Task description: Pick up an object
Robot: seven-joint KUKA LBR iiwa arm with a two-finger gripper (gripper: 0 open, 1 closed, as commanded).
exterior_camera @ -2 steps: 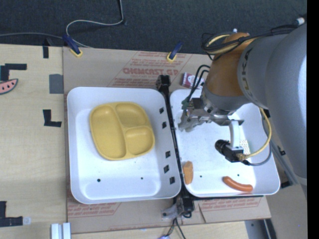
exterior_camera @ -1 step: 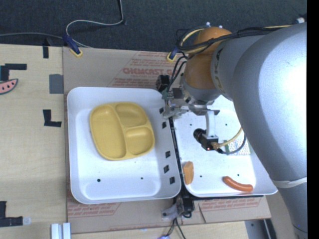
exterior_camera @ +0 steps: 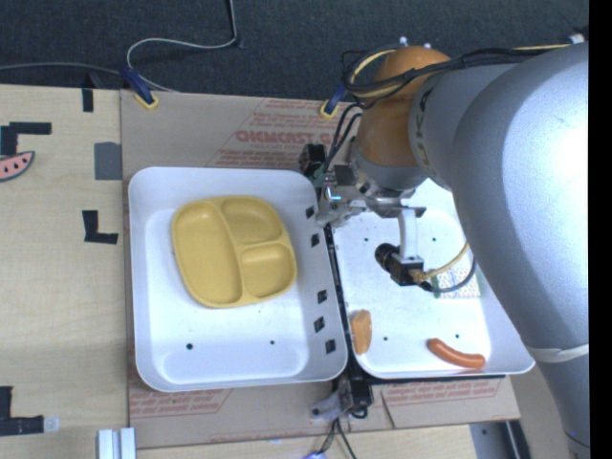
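Hovering over the far left part of the right shallow white bin point(exterior_camera: 406, 318), close beside the left shallow white bin point(exterior_camera: 220, 352), the two-finger gripper point(exterior_camera: 331, 197) hides its grip (released or clenched, I cannot tell). A reddish-orange sausage point(exterior_camera: 456, 355) lies by the right bin's near right corner, and a small orange-brown oval lump point(exterior_camera: 360, 331) sits against its near left wall. A yellow divided plastic plate point(exterior_camera: 232, 250) rests in the left bin.

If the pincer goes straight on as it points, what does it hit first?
Probably bare floor of the right bin, beside its left wall; the pincer points down there. Depth unclear.
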